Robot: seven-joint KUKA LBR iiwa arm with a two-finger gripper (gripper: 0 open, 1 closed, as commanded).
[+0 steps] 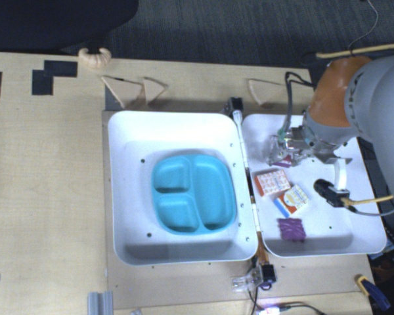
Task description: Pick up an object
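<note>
A pale wooden table (46, 195) is seen across most of the frame, its surface evenly lit. Along the top of the frame a dark grey carpeted floor (249, 18) is shown, with a large black rounded shape (52, 5) lying over it at the upper left. Black rectangular marks (46, 77) are set into the table near its upper left edge. A thin cable (374, 18) is run across the floor at the upper right. Small triangular wooden brackets (134, 90) are fixed on the table just above the middle of the frame
</note>
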